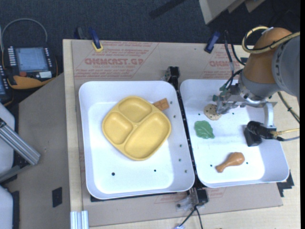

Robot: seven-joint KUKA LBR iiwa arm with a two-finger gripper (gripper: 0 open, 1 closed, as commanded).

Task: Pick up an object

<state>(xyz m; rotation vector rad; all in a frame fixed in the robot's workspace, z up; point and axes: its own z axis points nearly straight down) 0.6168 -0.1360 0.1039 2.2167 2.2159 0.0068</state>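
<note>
I see the arm (pixel 267 56) over the right bin (pixel 269 168)
My gripper (pixel 220 105) sits low, just beside a round speckled cookie (pixel 211 111); a green leaf (pixel 204 129) and a brown drumstick (pixel 230 161) lie nearer the front, and the left bin (pixel 124 175) holds a yellow plate (pixel 137 128) with a small brown piece (pixel 161 104) just beside its rim

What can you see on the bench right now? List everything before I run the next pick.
bins: two, white, left bin and right bin side by side
plate: one, yellow, three compartments, middle of left bin
brown piece: one, orange-brown, left bin, at the plate's far right edge
cookie: one, tan, right bin, far left part
green piece: one, green, right bin, just in front of the cookie
drumstick: one, brown, right bin, near front
clamps: two, blue, bench's far edge
arm: one, grey with orange band, from the right
gripper: one, over right bin, beside the cookie
</note>
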